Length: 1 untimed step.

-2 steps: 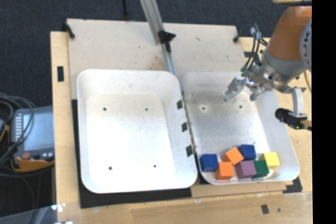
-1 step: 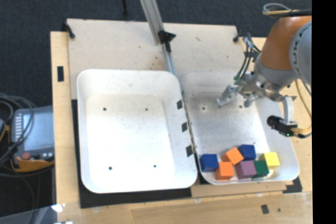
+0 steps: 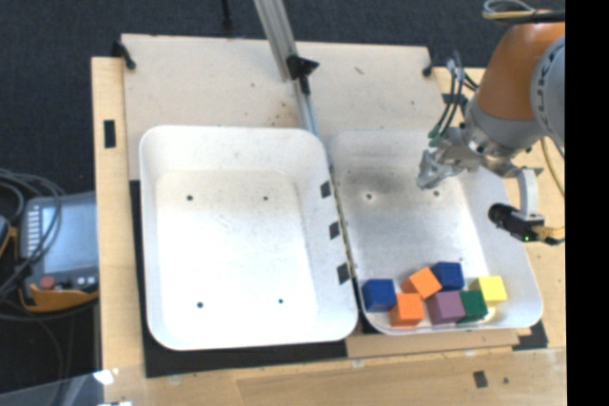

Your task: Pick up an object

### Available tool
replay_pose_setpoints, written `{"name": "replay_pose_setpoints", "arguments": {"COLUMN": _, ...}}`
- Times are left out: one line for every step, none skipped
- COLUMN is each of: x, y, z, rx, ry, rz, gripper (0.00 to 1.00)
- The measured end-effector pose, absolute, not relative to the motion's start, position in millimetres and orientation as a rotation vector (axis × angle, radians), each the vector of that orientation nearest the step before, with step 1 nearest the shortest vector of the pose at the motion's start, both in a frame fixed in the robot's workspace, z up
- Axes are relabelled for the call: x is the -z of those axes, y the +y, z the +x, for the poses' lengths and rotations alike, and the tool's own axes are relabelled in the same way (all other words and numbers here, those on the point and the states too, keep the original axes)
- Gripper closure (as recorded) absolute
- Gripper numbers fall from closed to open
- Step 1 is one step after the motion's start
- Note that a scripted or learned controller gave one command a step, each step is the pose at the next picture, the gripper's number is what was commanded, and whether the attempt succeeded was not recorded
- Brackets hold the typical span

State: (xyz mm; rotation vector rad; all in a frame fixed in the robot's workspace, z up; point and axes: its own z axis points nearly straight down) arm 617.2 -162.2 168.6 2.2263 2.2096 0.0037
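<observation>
Grey arm (image 3: 519, 95) with orange band reaching in from the right, partly cut off at the frame edge. Claw (image 3: 433, 171) poised over the upper part of the right bin (image 3: 400, 204), too small and blurred to tell anything of its grip; nothing seen between its tips. Clustered at the near end of that bin, well apart from the claw: blue cube (image 3: 379, 294), two orange cubes (image 3: 425, 281), a second blue cube (image 3: 448, 275) half hidden behind them, purple cube (image 3: 444, 306), green cube (image 3: 473, 304), yellow cube (image 3: 492, 289). Beside it on the worktop (image 3: 190, 81), the left bin (image 3: 238, 233)
</observation>
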Motion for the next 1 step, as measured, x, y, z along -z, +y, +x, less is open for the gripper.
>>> {"name": "replay_pose_setpoints", "arguments": {"x": -229.8, "y": -171.8, "z": 617.5, "rx": -0.006, "ry": 2.211, "rz": 2.221, "gripper": 1.00}}
